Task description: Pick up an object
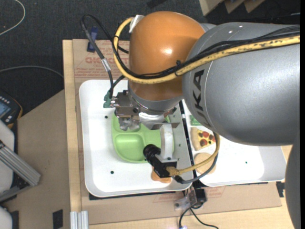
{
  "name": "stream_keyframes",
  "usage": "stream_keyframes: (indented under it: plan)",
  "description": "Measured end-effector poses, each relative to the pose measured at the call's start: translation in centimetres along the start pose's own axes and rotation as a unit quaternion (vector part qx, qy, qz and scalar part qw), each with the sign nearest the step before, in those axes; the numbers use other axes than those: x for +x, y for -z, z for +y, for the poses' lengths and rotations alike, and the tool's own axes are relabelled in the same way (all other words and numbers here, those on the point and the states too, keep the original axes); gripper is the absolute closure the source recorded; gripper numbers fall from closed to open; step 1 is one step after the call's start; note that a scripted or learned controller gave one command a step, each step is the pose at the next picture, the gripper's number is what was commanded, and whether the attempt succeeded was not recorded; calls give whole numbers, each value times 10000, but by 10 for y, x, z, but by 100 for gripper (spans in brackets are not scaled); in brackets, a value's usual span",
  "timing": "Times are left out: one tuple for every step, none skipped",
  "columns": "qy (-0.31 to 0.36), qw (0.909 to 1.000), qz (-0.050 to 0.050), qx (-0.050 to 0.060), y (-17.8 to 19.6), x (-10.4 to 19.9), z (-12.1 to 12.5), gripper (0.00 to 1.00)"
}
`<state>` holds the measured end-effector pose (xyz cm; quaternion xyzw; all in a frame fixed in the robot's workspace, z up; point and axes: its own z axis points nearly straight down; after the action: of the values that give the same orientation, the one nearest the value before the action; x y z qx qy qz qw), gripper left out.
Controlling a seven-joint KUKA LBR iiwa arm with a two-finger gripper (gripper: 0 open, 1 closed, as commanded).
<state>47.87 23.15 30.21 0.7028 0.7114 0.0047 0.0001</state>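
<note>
The arm's orange band and grey wrist hang over the left bin [95,142] and hide most of its middle. The gripper [127,123] reaches down at the upper left edge of a light green object [131,147] that lies in the left bin. A small orange piece [159,176] peeks out below the wrist near the bin's front rim. In the right bin [238,171] lies a pale item with red spots [204,137] beside a tan piece [206,157].
The bins sit on a cardboard-coloured board [76,70]. Black and yellow cables [102,56] loop around the wrist. Dark floor lies beyond the board, with metal framing [16,168] at the left.
</note>
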Motion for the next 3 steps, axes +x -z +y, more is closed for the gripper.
stream_keyframes:
  plan:
    - [-77,9999,-58,81,-144,-11,64,100]
    - [-67,10000,-30,65,-102,-24,-4,100]
    - [-78,10000,-33,9,-100,-39,59,100]
